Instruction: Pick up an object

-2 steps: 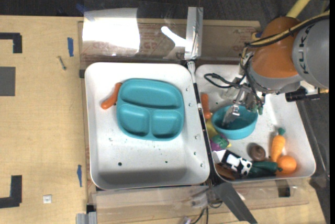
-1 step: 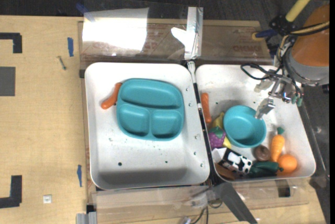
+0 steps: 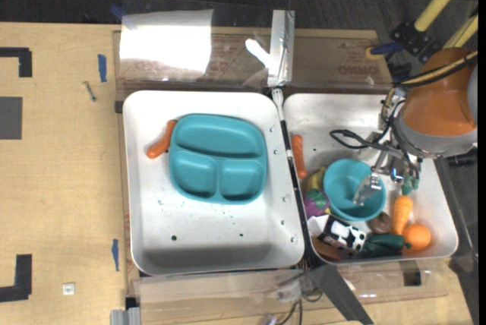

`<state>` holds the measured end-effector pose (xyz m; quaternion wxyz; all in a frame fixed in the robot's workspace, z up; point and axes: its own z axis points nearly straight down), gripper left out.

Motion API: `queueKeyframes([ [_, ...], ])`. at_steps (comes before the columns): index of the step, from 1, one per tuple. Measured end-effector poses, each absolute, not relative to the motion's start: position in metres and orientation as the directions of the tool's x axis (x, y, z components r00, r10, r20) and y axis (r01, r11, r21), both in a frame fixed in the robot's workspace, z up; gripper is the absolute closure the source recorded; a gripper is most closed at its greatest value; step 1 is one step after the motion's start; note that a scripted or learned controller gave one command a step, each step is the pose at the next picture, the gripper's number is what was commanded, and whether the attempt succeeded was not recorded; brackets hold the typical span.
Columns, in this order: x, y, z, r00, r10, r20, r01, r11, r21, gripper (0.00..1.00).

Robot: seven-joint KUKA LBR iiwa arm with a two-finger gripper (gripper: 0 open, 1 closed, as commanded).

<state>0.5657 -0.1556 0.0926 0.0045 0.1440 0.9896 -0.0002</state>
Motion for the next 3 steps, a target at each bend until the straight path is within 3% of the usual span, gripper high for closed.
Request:
queueKeyframes([
  [1,0.499,-0.153,0.097,-0.897,0.440,-0.037,0.441,0.898,0.004,0.00],
  [2,0.522,-0.113,0.093,-0.785,0.619,-0.023,0.619,0.785,0.010,0.00],
  [3,0.598,-0.170,0.161,-0.550,0.835,-0.009,0.835,0.550,0.006,0.00],
])
